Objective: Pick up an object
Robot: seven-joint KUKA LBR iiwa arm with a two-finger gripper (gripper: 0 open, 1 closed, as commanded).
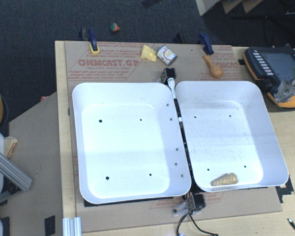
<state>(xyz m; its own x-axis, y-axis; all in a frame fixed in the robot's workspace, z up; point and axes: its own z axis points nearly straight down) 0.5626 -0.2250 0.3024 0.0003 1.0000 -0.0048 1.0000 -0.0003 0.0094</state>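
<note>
A small tan, cone-shaped object (224, 180) lies on its side near the front edge of the right white bin (265, 132). The left white bin (81, 132) sits beside it, the two bins touching along the middle seam.
Behind the bins on the brown board lie a yellow piece (148, 53), a small white and grey block (166, 55) and a wooden-handled tool (213, 67). Blue clamps (93, 40) hold the board's back edge. A pendant (274, 69) rests at the far right. Cables (191, 208) run at the front.
</note>
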